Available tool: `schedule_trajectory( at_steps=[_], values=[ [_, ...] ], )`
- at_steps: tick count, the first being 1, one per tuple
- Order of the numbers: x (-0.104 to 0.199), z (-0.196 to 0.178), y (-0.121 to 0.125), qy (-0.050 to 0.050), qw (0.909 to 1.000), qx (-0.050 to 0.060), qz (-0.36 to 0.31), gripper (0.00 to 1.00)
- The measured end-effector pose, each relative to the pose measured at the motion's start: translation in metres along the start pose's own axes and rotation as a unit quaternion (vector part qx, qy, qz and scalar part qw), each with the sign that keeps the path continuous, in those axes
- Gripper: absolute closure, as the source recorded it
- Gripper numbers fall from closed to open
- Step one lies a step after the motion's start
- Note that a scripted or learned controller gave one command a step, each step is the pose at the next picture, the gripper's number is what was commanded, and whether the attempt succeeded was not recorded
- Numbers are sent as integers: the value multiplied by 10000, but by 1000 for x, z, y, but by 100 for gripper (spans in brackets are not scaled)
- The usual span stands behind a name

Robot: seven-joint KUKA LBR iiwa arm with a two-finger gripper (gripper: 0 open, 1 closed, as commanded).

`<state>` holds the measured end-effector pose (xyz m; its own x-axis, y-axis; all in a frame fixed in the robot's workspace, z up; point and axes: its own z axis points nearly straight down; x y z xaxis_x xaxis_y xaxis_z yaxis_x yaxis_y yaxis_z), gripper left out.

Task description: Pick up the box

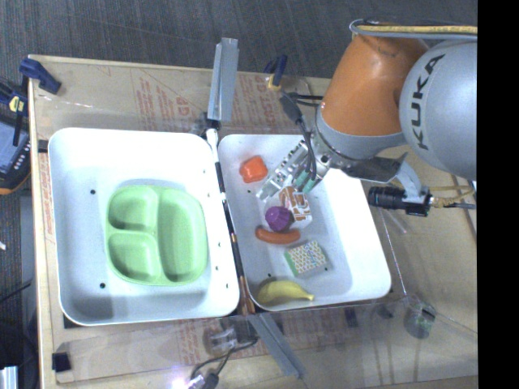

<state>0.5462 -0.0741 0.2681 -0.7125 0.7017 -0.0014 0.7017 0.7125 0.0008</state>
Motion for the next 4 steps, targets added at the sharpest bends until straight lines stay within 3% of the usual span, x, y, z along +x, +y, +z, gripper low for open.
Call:
schedule_trajectory(
  at_steps=[1, 2, 3, 4],
  values=[
    [84, 4, 18, 18, 9814, 15, 1921, 100],
    [69, -41, -25, -12, 10000, -7, -35, 100],
    [25, -31, -73, 8, 9911, 4, -1329, 100],
    [31, -38, -65, -17, 9556, -1, -2948, 100]
  ],
)
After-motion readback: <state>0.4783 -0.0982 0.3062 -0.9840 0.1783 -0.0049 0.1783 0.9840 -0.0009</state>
